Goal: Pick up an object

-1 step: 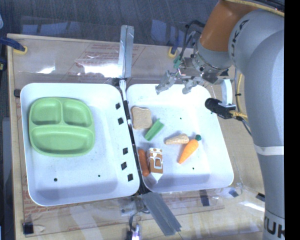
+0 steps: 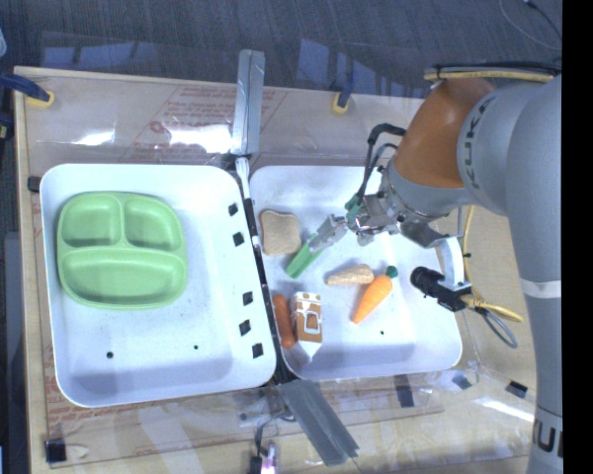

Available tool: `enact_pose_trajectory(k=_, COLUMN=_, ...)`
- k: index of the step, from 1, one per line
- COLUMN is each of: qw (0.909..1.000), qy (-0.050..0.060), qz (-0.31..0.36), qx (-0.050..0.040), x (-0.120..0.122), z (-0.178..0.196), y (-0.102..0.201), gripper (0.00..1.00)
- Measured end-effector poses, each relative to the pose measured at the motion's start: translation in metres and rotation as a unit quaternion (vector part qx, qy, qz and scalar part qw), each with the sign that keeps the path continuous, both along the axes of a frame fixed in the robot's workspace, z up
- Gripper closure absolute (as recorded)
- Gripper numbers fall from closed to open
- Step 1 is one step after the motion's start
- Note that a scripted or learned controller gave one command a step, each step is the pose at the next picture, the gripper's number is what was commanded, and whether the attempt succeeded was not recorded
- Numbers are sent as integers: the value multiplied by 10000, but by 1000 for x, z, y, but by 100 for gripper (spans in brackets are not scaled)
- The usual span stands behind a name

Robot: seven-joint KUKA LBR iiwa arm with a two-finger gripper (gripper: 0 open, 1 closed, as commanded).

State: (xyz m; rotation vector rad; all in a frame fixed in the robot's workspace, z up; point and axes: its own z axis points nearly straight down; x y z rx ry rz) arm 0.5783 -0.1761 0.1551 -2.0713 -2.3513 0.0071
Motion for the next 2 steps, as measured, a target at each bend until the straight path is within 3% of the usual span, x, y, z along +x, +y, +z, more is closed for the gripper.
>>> enact_pose_trajectory(k=1, qw=10000, qy=-20, qz=-59, qx=-2, x=-50, z=-49, y=-35, gripper=0)
enact_pose_trajectory(k=2, qw=10000, qy=-15, qz=-16, qx=6, x=-92, z=-67, y=-34, gripper=0)
